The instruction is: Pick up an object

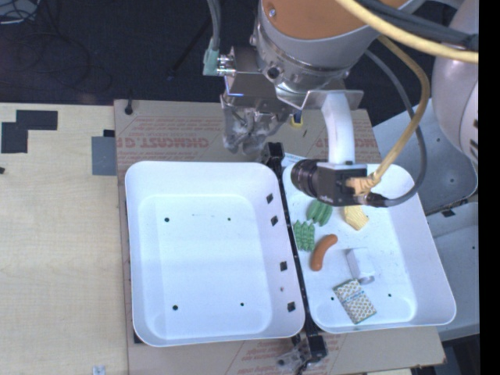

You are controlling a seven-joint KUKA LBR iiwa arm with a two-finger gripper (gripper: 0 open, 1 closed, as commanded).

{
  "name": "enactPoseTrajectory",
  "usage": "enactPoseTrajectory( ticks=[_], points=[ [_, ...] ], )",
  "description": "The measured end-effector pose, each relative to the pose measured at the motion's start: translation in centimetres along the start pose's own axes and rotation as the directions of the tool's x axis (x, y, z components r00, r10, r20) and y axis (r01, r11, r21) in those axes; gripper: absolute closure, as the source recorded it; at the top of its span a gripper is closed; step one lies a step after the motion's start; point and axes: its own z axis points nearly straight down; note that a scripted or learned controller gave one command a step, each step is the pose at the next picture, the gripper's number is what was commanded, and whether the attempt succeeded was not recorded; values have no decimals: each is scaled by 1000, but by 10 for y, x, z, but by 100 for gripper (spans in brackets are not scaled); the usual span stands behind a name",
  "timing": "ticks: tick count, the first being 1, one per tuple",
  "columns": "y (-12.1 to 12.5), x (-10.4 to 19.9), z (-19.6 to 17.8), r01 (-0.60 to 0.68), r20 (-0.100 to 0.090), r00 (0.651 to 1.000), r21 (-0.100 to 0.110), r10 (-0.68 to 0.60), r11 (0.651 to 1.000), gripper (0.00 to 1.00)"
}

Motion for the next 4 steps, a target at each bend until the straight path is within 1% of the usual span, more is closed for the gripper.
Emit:
enactPoseTrajectory(
  ticks=[1, 2, 3, 4],
  points=[
    [26, -30, 1, -6, 2, 1000, 2, 6, 1000, 100],
    [-23, 0, 125, 1, 7, 1000, 17, -1, 1000, 100],
    [-30, -49, 245, -8, 8, 1000, 16, 8, 1000, 100],
    [-30, -94, 360, -9, 6, 1000, 16, 9, 1000, 100]
  ],
)
